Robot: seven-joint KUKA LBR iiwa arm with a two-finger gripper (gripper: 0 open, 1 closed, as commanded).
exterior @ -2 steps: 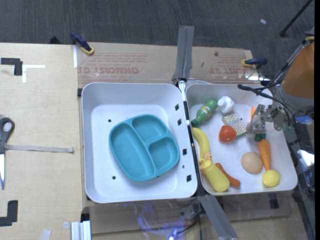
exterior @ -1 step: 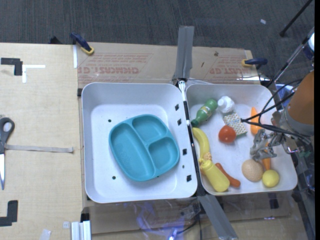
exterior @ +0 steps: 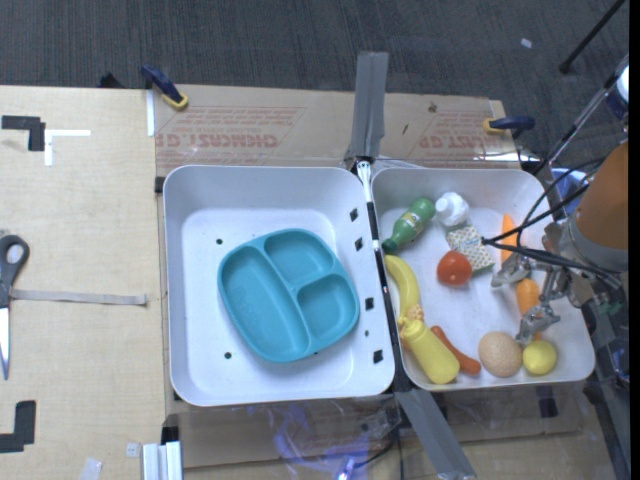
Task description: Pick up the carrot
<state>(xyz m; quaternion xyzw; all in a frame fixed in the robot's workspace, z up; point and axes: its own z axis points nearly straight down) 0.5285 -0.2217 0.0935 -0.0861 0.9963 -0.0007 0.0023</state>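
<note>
The carrot (exterior: pixel 526 294) is an orange piece lying near the right wall of the right bin (exterior: pixel 470 183). Its upper end (exterior: pixel 509 231) pokes out beyond the gripper. My gripper (exterior: pixel 527 296) is low over the carrot. One metal finger (exterior: pixel 511 269) stands on the carrot's far side and the other (exterior: pixel 541 320) on its near side. The fingers stand apart, so the gripper is open around the carrot. Black cables and the gripper body hide the carrot's middle.
Close by lie a yellow lemon (exterior: pixel 539 357), a tan egg (exterior: pixel 500 354), a tomato (exterior: pixel 454 268), a sponge (exterior: pixel 470 247), a green bottle (exterior: pixel 409 224), a banana (exterior: pixel 404 284) and a yellow bottle (exterior: pixel 430 353). The left bin holds a blue divided plate (exterior: pixel 288 294).
</note>
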